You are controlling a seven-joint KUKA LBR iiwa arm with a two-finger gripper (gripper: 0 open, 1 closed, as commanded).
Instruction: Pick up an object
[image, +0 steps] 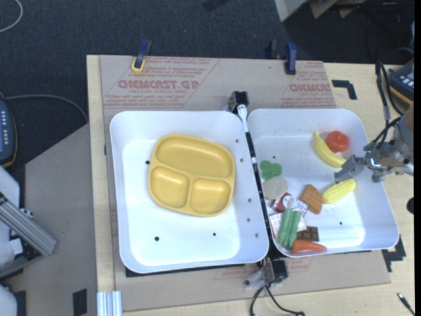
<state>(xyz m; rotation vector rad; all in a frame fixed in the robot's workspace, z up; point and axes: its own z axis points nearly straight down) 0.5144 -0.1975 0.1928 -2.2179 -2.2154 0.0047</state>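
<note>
two shallow white bins sit side by side on a cardboard-covered bench (197, 78), which is fixed at its far edge by a yellow clamp (139, 63) and a blue clamp (290, 56). the left bin (131, 176) holds a yellow three-compartment plate (191, 174), lying flat near the bin's centre.

the right bin (368, 216) holds a scatter of toy food. a banana (325, 151) lies toward the far right, with a red tomato (337, 140) touching its outer side. a green leaf-shaped piece (270, 170) lies near the divider between the bins, and a pale round piece (275, 188) lies just below it. a corn cob (339, 191) rests right of centre, tilted, with a brown cracker-like piece (312, 199) just beside its lower end. along the near-left corner lie a red-and-white packet (287, 205), a green cucumber-like stick (289, 227), a dark brown block (308, 234) and an orange carrot (307, 247).

the gripper (348, 170) enters from the right edge, over the right bin, between the banana and the corn cob. one dark finger (347, 170) points down and left toward the corn cob's upper end, close to it; whether the fingers are spread or pressed together cannot be told, and nothing is seen between them.
</note>
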